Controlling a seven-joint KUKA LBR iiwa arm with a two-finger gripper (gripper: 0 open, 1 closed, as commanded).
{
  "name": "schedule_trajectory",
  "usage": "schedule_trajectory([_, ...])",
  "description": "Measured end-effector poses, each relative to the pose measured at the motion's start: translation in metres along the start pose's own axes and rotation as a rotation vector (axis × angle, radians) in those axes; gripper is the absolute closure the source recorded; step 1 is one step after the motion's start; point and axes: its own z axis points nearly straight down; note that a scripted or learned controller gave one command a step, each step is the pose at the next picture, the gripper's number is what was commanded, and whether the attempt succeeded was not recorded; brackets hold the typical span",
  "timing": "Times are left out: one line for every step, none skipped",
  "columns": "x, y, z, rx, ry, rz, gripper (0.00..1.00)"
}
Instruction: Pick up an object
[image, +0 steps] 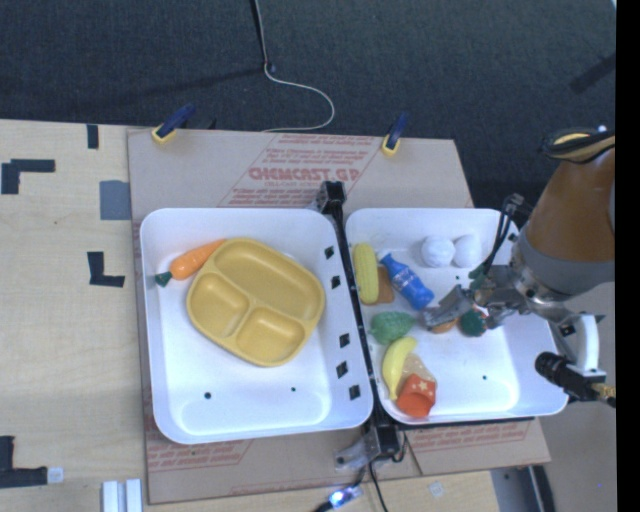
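Note:
My gripper (447, 313) is low in the right bin (500, 395), reaching in from the right near the bin's middle. A small orange and dark green object (470, 324) lies right against it on its right side; whether it is gripped is unclear. Just left of the gripper sit a green leafy piece (391, 325) and a blue bottle (407, 282). A banana (397, 360) and a red-orange carton (417, 392) lie toward the front. A yellow corn cob (365, 272) rests by the left wall. Two white balls (449, 250) sit at the back.
The left bin (240, 410) holds a yellow divided plate (256, 300) and a carrot (192, 260) at its back left. A black divider (345, 300) runs between the bins. The grey arm (570, 240) covers the right bin's right side.

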Motion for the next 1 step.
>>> schedule_trajectory([0.0,0.0026,-0.0055,-0.012,-0.002,-0.003,0.0])
